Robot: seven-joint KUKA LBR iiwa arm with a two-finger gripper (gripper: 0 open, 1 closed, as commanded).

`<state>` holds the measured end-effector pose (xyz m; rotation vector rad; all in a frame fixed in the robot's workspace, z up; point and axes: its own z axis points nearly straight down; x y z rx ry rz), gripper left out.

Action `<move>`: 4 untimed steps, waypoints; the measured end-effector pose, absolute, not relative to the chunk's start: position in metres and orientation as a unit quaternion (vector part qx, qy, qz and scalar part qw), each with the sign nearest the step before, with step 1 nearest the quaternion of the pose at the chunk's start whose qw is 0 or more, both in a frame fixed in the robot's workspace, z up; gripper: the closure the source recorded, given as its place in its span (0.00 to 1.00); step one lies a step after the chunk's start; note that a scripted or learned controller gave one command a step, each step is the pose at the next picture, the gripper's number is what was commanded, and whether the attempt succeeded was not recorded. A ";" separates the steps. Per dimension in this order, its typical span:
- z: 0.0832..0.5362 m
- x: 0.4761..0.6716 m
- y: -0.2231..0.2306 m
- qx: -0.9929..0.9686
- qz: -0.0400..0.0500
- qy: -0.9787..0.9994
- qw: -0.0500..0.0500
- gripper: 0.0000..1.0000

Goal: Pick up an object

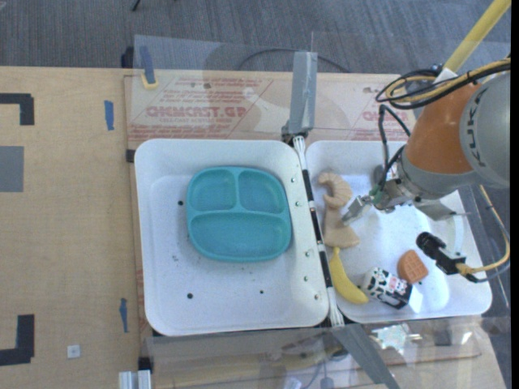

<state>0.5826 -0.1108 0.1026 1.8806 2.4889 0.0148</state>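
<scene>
where the fingers (pixel 354 210) hang, gap unclear, a tan, lumpy, curved bread piece (pixel 336 188) lies just beside.

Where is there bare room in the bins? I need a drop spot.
Left bin: free floor around the teal plate, widest below it. Right bin: crowded by banana, tan pieces, gripper.

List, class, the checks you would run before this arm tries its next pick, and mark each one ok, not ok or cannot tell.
1. Gripper over the right bin: ok.
2. Target near: tan toy beside the gripper: ok.
3. Object between the fingers: cannot tell.
4. Banana apart from the gripper: ok.
5. Teal plate alone in the left bin, out of the way: ok.
</scene>
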 end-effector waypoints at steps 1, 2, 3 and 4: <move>0.090 0.505 -0.213 0.620 0.001 0.784 0.007 0.00; 0.090 0.484 -0.178 0.665 0.002 0.747 0.009 0.00; 0.100 0.485 -0.183 0.667 0.001 0.745 0.013 1.00; 0.211 0.512 -0.145 0.705 -0.001 0.709 -0.001 1.00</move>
